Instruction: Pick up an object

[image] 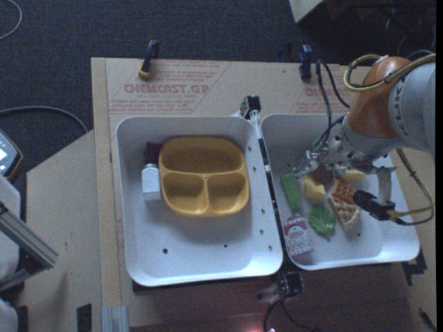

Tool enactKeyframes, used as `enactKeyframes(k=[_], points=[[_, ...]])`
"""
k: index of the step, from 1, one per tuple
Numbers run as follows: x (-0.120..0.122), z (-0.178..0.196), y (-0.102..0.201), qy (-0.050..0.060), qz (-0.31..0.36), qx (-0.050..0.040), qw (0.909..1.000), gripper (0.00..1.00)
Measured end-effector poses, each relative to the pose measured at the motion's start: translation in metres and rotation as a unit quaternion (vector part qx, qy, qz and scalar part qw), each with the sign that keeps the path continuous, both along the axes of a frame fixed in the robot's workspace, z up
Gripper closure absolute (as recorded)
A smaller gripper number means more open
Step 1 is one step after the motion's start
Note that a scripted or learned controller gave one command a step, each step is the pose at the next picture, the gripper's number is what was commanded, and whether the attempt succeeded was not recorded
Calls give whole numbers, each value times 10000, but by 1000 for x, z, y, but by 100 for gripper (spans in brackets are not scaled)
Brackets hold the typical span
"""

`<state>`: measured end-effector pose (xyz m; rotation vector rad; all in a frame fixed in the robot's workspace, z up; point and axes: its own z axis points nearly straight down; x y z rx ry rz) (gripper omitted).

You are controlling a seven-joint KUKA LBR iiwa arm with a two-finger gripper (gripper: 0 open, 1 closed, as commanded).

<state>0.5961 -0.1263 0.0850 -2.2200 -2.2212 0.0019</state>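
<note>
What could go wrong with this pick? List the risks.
1. The right bin is crowded: the waffle, yellow block, green leaf and green stick lie close together under the tool, so it may nudge or catch a neighbour instead of one clean object.
2. The leaf looks flat and thin, likely hard to pinch.
3. The red-and-white packet lies against the bin's left wall, leaving little room there.

Two bins sit side by side on the bench. In the left bin (138,254), a divided tray (204,175) lies toward the far edge, a small bottle (151,182) touching its left side. The right bin (387,244) holds a cluster of small items (325,209) near its middle.
</note>
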Motion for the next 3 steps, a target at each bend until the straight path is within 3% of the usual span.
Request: enactKeyframes(k=[1, 3], points=[[3, 16, -1, -56, -10, -15, 10000, 100], [1, 121, -1, -42, 6, -9, 10000, 100]])
